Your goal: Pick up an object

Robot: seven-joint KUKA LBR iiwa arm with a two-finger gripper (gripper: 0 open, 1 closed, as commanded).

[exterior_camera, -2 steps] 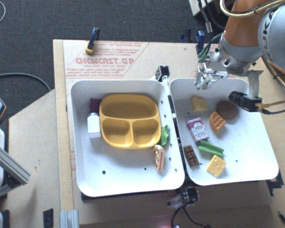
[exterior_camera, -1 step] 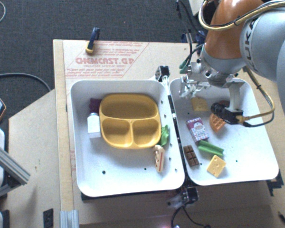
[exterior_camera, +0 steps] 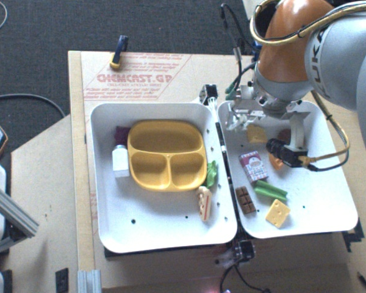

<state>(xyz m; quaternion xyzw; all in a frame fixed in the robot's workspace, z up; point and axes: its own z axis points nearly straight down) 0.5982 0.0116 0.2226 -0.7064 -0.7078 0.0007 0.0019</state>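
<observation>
Pale board covers the worktop under two shallow white plastic bins (exterior_camera: 344,191). Low over the right bin's far end, the gripper (exterior_camera: 247,116) hides its state; I cannot tell. A tan wedge (exterior_camera: 257,133) lies just beside it: centre, descend squarely before closing.

Pink carton (exterior_camera: 254,166), chocolate bar (exterior_camera: 246,200), green bean (exterior_camera: 270,191), cheese wedge (exterior_camera: 277,213), lying in right bin (exterior_camera: 329,206)

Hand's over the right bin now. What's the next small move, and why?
Probably straight down, slowly. The hand sits at the upper left of the right bin, beside a tan piece, with nothing seen held. The pink carton and cheese wedge lie farther off.
</observation>
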